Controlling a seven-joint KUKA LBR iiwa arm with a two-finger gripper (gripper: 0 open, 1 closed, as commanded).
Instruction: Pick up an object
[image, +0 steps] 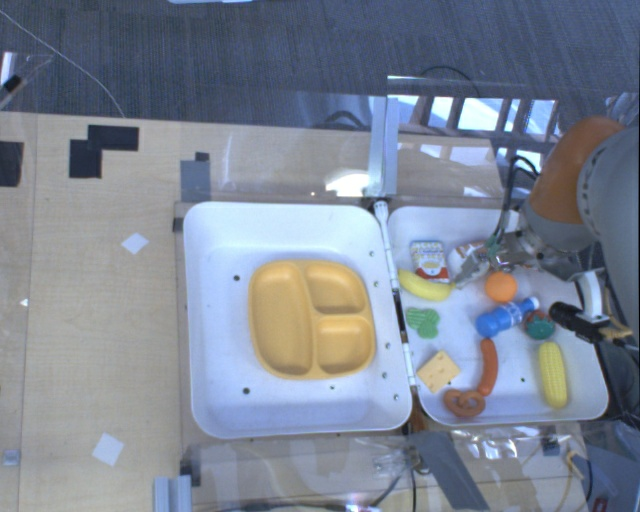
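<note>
The right bin (596, 405) holds the small toys. A red and white carton (428, 258) lies at its back left, with a yellow banana (424, 287) just in front of it. An orange ball (501, 287) sits mid-bin beside a blue bottle (505, 318). My gripper (478, 261) hangs low over the back of this bin, between the carton and the orange ball, just right of the banana's end. Nothing shows as gripped.
Also in the right bin are a green leafy toy (422, 320), a cheese wedge (437, 371), a red sausage (488, 364), a pretzel (464, 403), a corn cob (552, 373) and a teal piece (540, 326). The left bin (220, 260) holds a yellow divided tray (310, 318).
</note>
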